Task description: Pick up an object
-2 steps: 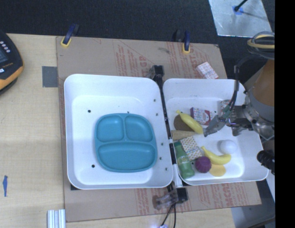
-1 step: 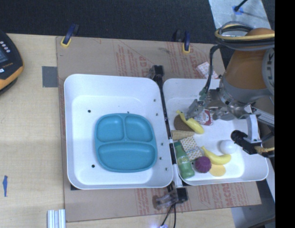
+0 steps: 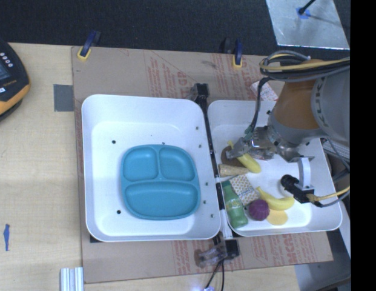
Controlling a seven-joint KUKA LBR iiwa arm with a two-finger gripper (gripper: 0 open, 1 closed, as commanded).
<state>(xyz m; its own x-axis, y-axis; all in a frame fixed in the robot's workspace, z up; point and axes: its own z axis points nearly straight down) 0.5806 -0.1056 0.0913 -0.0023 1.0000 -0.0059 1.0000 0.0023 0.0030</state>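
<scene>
Two white bins sit side by side on a brown board. The left bin [image 3: 97, 162] holds a blue divided plate [image 3: 160, 182], lying flat near its middle. The right bin [image 3: 324, 220] holds a cluster of small things: a green bottle [image 3: 234, 205] along its left wall, a purple ball [image 3: 258, 209] just right of the bottle, a yellow piece [image 3: 277, 217] touching the ball on its right, and a banana [image 3: 277, 200] just above those two. A checkered packet [image 3: 244, 190] lies between the bottle and the banana, and a tan block [image 3: 231, 170] lies just beyond it, by the left wall. The arm [image 3: 303, 111] reaches in from the right over the far half of the right bin, its orange band above the wrist. The gripper [image 3: 248, 153] is low, over a second yellow piece [image 3: 250, 163] and something brown [image 3: 230, 156] next to it; whether it is wide, narrow or gripping anything cannot be told. A yellow and black handset [image 3: 6, 77] lies at the far left on the bench.
</scene>
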